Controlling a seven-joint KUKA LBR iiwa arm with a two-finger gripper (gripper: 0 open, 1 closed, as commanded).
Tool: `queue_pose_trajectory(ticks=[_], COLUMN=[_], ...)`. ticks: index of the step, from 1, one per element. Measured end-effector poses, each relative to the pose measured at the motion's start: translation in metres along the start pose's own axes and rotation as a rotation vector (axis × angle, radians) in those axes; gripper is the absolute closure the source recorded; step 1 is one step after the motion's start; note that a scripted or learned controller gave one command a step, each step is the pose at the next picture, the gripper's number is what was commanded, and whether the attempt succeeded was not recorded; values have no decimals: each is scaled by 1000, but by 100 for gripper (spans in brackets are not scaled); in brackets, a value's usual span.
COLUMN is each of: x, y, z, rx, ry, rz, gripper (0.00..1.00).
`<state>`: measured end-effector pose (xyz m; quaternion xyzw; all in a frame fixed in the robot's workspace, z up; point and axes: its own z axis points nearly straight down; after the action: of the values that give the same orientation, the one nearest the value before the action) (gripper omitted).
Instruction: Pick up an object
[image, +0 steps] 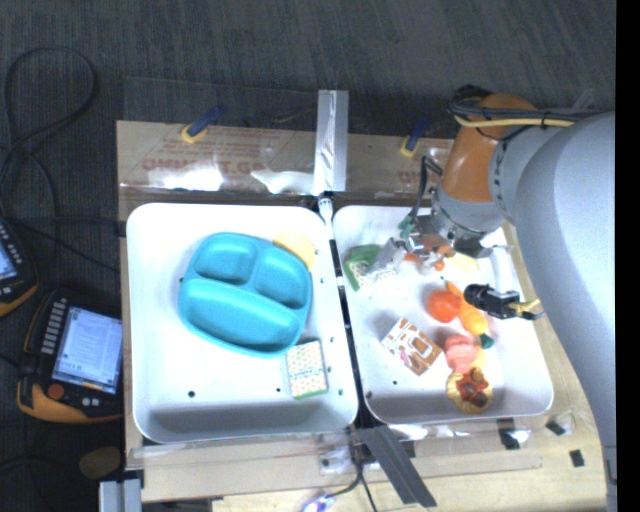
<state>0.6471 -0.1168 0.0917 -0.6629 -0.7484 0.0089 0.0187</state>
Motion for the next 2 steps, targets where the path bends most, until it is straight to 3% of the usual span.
queue_pose_trajectory(ticks=[1,2], x=[-15,-14], y=[25,27], z=[-5,-17], rx=[-52,-60], ry=[-8,-12], rz=[389,386], gripper=[0,100])
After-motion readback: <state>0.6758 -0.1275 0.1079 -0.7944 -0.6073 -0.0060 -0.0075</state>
